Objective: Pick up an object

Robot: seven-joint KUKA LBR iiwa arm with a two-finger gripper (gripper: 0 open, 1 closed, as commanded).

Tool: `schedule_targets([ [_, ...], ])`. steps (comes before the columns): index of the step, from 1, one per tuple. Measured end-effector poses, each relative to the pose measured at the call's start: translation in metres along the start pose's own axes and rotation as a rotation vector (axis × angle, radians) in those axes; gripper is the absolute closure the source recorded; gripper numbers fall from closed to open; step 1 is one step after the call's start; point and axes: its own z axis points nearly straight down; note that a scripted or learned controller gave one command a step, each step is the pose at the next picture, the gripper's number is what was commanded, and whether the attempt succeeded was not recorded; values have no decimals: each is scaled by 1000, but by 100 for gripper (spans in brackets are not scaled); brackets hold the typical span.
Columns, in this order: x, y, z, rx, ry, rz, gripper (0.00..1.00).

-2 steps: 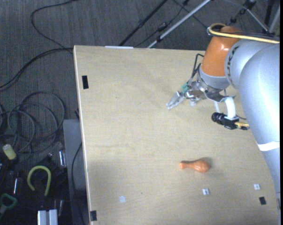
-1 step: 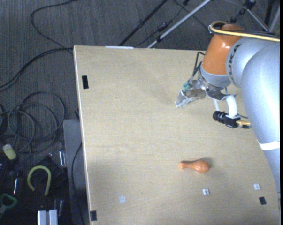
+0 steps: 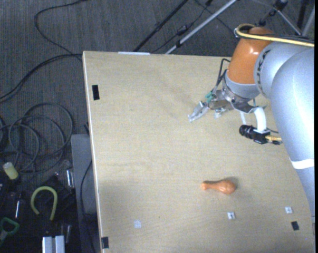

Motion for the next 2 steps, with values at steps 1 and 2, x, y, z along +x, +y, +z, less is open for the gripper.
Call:
schedule_targets([
  [1, -68, -14, -70, -1, 0, 112, 0],
  [2, -86, -18, -23, 0, 0, -112, 0],
])
